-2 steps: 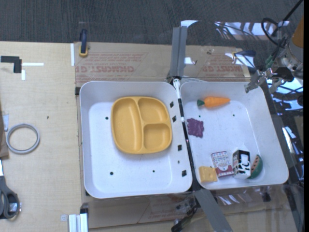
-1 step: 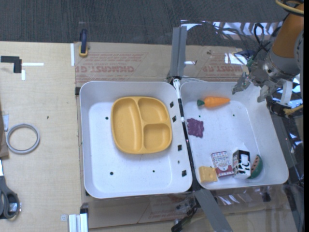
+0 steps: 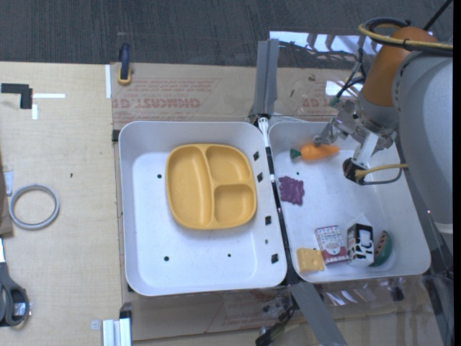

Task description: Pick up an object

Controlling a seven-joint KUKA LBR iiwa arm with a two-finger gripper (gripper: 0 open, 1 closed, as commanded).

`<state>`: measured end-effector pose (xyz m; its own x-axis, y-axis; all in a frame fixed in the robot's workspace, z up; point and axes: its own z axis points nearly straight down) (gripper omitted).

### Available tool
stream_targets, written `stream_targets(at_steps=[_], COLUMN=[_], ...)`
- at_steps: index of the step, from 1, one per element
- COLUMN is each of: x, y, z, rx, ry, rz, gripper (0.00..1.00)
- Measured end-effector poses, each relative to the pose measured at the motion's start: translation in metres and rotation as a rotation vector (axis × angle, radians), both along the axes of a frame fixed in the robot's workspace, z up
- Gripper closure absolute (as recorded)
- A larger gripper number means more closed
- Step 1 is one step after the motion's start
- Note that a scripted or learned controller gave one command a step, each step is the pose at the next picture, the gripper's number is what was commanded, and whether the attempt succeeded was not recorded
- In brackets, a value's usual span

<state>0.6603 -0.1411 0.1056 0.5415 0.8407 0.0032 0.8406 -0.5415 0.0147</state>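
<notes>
Two bins sit on the table; the carrot (image 3: 317, 151) lies at the right bin's (image 3: 403, 215) far end, touching the pincer (image 3: 333, 132). Whether it pinches or stands spread, I cannot tell. Judged: grasping step; next, close firmly and lift straight.

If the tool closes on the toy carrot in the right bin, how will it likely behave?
The carrot looks small and plastic, so probably light and stiff. Its rounded, tapered body may roll or slip out of a pinch. It lies near the bin's far wall, which could crowd the tool.
</notes>
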Motion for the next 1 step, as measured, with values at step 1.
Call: stream_targets(at_steps=[1], x=[-0.0014], y=[0.0298], z=[0.0849], rx=[0.0], ry=[0.016], rz=[0.437], gripper=[0.0])
